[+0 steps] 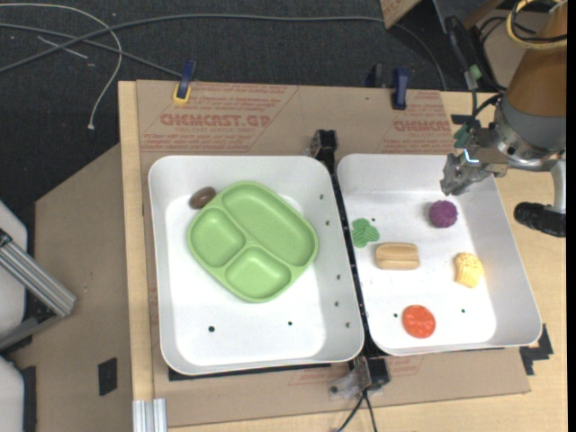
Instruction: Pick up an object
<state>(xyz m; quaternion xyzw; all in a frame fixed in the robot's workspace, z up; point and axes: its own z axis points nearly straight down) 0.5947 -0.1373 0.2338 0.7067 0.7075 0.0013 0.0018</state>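
The right bin (504,282) holds a purple grape bunch (442,213), a tan bread roll (397,256), a green leafy piece (364,232), a yellow corn piece (468,269) and a red tomato (418,321). My gripper (456,180) hangs over the bin's far right part, just above and behind the purple bunch. Nothing shows between it and the bin floor. The orange band (540,61) of the arm rises at the upper right.
The left bin (180,313) carries a green divided tray (252,239) with a small brown object (202,197) beside its far left corner. Blue clamps (186,77) hold the cardboard sheet at the back. Cables cross the dark floor beyond.
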